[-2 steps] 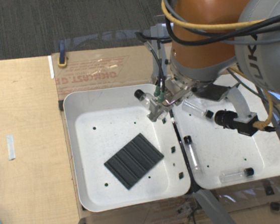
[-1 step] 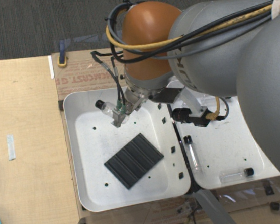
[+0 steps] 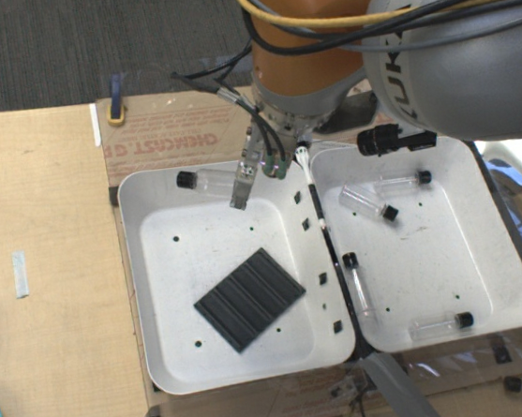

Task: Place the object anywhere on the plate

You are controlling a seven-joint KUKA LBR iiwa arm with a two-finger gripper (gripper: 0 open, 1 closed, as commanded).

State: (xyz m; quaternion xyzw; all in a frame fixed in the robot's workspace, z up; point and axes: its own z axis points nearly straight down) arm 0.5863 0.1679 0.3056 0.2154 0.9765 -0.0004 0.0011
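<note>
The dark ridged rectangular plate (image 3: pixel 250 298) lies flat in the left white bin (image 3: pixel 166 356). Above its far edge hangs the gripper (image 3: pixel 244 184), one grey finger pointing down; I cannot tell how its fingers stand. A clear plastic tube with a black cap (image 3: pixel 198 179) lies just left of it, near the bin's back wall. Mirrored red lettering on the cardboard (image 3: pixel 171 129) behind is unreadable.

Black ribbed plate (image 3: pixel 250 300), white bins (image 3: pixel 166 356), orange-banded arm (image 3: pixel 313 17)
</note>
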